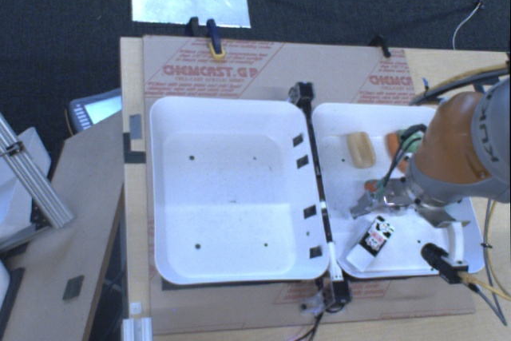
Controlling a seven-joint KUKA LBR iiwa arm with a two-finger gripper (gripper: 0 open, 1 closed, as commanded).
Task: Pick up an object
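The gripper hangs low in the right bin above the black-and-white tube — whether it is open or grips anything I cannot tell — so the pick looks not yet done.

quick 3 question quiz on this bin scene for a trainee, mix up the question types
1. True or false: the tan block lies in the left bin.
2. Which object lies nearest the right bin's front edge?
A. tan block
B. black-and-white tube
C. orange object
3. Fill in: the arm reaches over the ___ bin.

Key: 1 false; 2 B; 3 right
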